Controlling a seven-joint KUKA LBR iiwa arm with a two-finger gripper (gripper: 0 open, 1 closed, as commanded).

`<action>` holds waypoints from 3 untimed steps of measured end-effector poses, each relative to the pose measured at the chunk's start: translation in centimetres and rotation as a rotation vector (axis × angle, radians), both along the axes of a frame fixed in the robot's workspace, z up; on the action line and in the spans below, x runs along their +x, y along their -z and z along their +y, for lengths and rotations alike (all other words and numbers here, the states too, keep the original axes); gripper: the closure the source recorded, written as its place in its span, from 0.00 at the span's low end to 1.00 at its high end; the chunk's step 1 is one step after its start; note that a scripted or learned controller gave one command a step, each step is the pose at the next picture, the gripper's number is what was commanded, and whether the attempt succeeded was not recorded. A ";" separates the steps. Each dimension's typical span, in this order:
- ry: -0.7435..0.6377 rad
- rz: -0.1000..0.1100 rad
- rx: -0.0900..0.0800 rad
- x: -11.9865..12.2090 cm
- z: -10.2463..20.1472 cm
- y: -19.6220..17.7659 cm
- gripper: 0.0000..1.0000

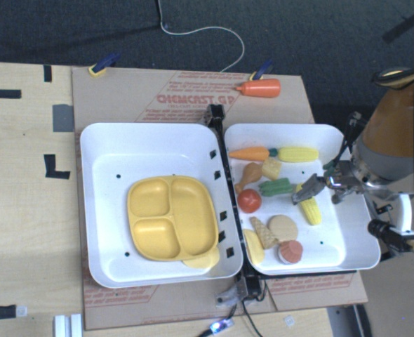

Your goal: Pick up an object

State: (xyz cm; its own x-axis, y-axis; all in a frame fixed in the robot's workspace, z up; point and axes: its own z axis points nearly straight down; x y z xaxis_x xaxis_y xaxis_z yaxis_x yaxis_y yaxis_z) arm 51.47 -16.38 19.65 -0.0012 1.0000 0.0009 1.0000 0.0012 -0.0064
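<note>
Here, the gripper (307, 190) touches a ridged yellow corn cob (311, 211); jaws parted.

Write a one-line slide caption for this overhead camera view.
Arm's end effector hovers over toy food in the right bin, near a yellow corn cob; a yellow divided plate sits in the left bin.

The pale wooden tabletop (24, 209) carries a brown cardboard sheet (158, 97) printed with red lettering. Two shallow white bins sit side by side on the cardboard: the left bin (98, 188) toward 9 o'clock and the right bin (333, 237) toward 3 o'clock, their inner walls touching. An orange toy carrot (261, 88) lies on the cardboard at 12 o'clock. Black tape marks (52, 167) sit on the wood at 9 o'clock.
</note>
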 end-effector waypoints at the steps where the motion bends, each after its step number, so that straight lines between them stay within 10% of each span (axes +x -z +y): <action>1: 0.000 0.000 0.000 0.5 0.6 4.7 0.00; 3: 0.000 -0.004 -0.001 -0.1 1.6 11.2 0.00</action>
State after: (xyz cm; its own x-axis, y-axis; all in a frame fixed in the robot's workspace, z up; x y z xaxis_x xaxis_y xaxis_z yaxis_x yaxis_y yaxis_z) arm 51.35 -14.75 8.44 -0.0013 1.0000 -0.0004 1.0000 0.0013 -0.0020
